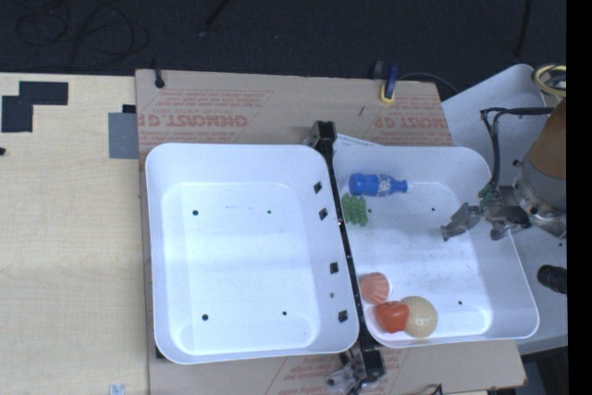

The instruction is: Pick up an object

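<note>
Over the right bin (481, 291), near its right wall, hovers the end effector (474, 222), fingers spread apart with nothing between them. Nothing picked yet; approach step judged under way. Closest candidates, all placed relative to the divider (338, 227) between the two bins: a blue bottle (377, 185) lying on its side just right of the divider toward the far end; a small green object (355, 210) touching or nearly touching the divider below the bottle; near the front end, a cluster of a pale orange piece (375, 287), a red round object (392, 316) and a cream ball (421, 316), pressed against one another. Best target, probably, the blue bottle: standing clear of neighbours, with room on both long sides. Advisable to turn the wrist so the fingers straddle the bottle across its narrow body, not along its length, then descend straight and close near the middle. Riskier the front cluster: likely to nudge neighbours or grip two at once. Riskier too the green object, crowded against the divider. Left bin (240, 254) of no use for this step.
</note>
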